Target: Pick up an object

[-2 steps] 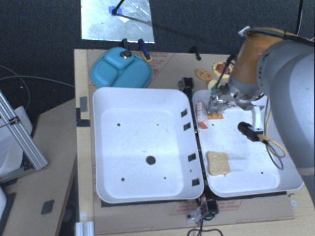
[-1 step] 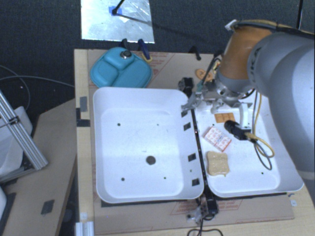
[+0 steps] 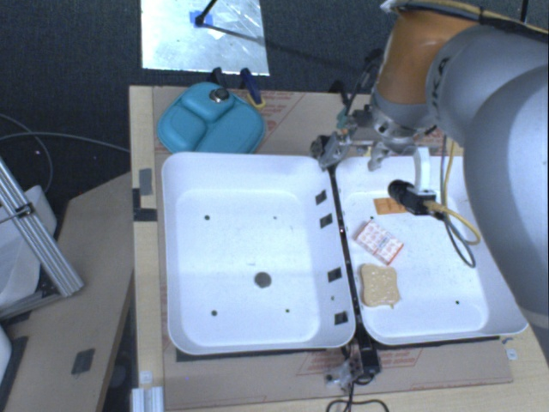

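So the bench (image 3: 146, 256) is a pale brown board, sitting over dark carpet (image 3: 69, 58). A shiny silver sheet (image 3: 171, 33) lies on the floor past the bench's far edge, and an aluminium frame (image 3: 39, 247) leans in on the left side.

Two white bins sit side by side on it. The left bin (image 3: 184, 178) has just one small dark round disc (image 3: 262, 280), sitting roughly in the middle, a bit toward the near edge. The right bin (image 3: 446, 316) has the pickable stuff, all bunched toward its left edge:
- a small orange-brown piece (image 3: 386, 206), farthest back
- a red-and-white checkered packet (image 3: 378, 241), in the middle
- a tan, bread-looking slice (image 3: 379, 286), just nearer than the packet

Around that, a teal lidded container (image 3: 211, 120) rests on the bench's far left corner, right behind the left bin, with a blue-handled thing (image 3: 250, 84) next to it.

The arm (image 3: 480, 84) covers the right bin's far right corner and most of its right edge. The gripper (image 3: 352, 147) hangs over the far end of the divide between the bins, well apart from all three items. I honestly can't tell if it's open or closed, and I see nothing held in it.
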`<state>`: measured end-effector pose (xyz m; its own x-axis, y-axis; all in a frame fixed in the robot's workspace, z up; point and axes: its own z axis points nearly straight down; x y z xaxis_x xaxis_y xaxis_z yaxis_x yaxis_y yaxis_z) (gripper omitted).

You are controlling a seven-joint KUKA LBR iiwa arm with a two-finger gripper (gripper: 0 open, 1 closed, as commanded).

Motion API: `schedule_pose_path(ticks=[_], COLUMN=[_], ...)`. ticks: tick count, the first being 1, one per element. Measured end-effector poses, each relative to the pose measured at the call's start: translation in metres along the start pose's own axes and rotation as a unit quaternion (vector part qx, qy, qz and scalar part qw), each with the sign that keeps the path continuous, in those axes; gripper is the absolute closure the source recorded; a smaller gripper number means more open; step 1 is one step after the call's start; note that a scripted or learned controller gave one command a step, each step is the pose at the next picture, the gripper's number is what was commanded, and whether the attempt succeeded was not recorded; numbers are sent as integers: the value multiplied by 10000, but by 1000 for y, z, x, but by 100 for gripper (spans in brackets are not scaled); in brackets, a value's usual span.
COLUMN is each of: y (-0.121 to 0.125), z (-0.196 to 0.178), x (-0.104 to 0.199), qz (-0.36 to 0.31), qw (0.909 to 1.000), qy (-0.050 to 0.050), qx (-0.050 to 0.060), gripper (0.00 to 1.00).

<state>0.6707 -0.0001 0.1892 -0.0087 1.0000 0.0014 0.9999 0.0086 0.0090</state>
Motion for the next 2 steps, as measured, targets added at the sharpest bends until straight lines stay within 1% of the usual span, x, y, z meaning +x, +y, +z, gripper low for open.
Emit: schedule_pose_path(ticks=[1,2], y=[-43,-127], z=[-22,1], x=[97,51], qz=[-20,61], qw=[10000,9999], qy=[14,-12], qx=[33,86], gripper=[0,0])
